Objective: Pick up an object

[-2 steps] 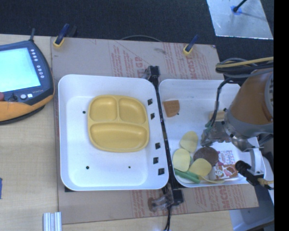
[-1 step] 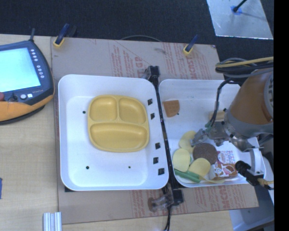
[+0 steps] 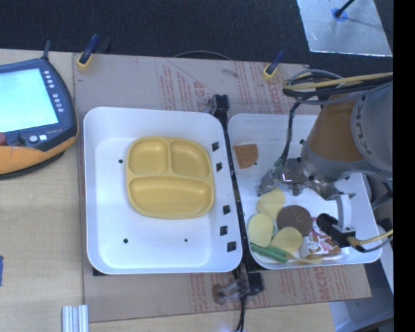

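Grey arm reaching from right, end effector lowered

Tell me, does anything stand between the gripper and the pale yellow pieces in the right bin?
Nothing visible does. The gripper hangs in the right bin, just above the pale yellow pieces, with bare bin floor between. The brown round piece lies beside them, not over them.

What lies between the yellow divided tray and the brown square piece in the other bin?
In the camera view, between the yellow tray and the brown square piece lie bare white bin floor and the two bins' adjoining rims with black clips.
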Controlling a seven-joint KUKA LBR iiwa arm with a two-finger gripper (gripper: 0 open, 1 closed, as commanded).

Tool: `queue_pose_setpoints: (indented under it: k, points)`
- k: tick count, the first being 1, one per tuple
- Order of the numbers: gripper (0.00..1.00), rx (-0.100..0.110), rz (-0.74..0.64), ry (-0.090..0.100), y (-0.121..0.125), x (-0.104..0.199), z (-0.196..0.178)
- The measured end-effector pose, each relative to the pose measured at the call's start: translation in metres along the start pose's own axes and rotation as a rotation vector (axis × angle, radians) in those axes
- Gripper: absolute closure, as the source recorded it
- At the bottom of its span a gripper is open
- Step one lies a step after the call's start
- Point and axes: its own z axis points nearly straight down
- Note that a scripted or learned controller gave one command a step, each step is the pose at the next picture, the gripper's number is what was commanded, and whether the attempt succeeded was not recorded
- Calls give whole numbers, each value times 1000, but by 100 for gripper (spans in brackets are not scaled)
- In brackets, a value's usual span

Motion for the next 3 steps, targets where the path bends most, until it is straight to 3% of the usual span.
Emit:
queue_pose_setpoints:
  k: [1,2,3]
  points:
    - [0,8,6,1,-24,7,0]
    - [0,1,4,0,-4,10,0]
    - [0,-7,10,-5,-64,-56,-2]
